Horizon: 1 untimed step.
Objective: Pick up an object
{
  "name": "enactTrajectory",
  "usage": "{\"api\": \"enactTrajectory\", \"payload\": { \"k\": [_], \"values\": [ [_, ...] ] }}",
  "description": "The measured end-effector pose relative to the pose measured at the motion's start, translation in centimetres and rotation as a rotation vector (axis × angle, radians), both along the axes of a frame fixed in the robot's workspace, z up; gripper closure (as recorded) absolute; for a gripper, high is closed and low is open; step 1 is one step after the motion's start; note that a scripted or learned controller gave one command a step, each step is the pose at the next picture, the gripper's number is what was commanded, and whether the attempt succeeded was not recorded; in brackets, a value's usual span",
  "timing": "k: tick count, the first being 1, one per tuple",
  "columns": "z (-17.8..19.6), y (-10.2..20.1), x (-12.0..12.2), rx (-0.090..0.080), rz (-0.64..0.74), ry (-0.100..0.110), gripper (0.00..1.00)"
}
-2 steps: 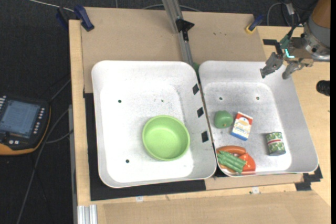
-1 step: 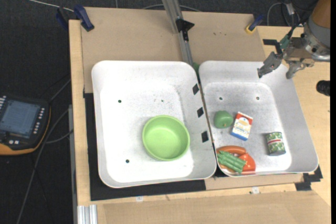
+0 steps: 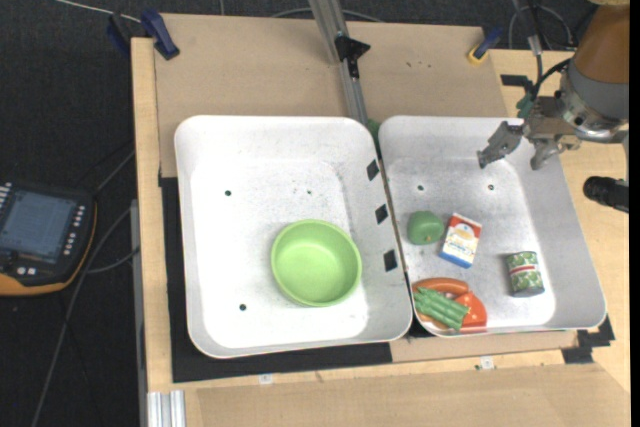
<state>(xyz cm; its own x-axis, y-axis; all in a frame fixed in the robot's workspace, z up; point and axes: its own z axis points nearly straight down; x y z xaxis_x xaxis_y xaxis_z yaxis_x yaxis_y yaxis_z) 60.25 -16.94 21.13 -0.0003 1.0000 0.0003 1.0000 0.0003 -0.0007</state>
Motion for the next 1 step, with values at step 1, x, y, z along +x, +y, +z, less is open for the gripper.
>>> {"api": "enactTrajectory", "payload": {
  "k": [1],
  "values": [
    [-4.81, 0.99, -0.01, 0.000, 0.001, 0.002, 0.00]
  ]
}}
